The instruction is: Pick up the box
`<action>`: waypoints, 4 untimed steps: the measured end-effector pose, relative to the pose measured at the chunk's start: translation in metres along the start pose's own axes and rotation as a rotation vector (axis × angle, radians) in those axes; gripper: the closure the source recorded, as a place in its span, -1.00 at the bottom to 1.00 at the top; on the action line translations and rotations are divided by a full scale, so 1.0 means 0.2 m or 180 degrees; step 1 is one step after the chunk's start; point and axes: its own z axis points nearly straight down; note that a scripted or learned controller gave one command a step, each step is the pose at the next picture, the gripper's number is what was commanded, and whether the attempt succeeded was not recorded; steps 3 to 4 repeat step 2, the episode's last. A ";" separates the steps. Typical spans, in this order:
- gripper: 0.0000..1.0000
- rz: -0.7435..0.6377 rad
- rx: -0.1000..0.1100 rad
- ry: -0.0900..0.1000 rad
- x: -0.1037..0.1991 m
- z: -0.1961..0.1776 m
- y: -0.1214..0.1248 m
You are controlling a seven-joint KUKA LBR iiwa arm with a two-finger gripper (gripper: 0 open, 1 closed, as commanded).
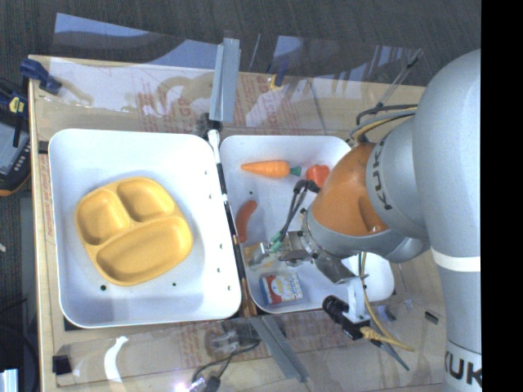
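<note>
Two shallow white bins sit side by side on the counter (122, 96), seen from above at a slant.

- Left bin (69, 158): holds one yellow divided plate (135, 229) with three compartments, lying flat near the bin's middle.
- Right bin (274, 149): holds several small items, listed below.
- Carrot (265, 169): orange, lying on its side near the far wall of the right bin, its tip pointing left.
- Red item (317, 172): small, just beside the carrot's thick end, partly hidden by the arm.
- Sausage (245, 218): reddish-brown, elongated, close to the right bin's left wall.
- Box (280, 288): small, with red, white and blue print, lying flat in the near part of the right bin, close to its front wall.
- Arm (425, 186): grey with an orange band, reaching in from the right over the right bin.
- Claw (274, 251): low over the right bin, just above the box and to the right of the sausage; whether it is open or closed cannot be told, and nothing is seen in its grip.
</note>
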 end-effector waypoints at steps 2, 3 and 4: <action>-1.00 -0.0701 -0.0001 0.0007 -0.06 -0.26 0.00; -1.00 -0.0701 -0.0001 0.0007 -0.06 -0.26 0.00; -1.00 -0.0701 -0.0001 0.0007 -0.06 -0.26 0.00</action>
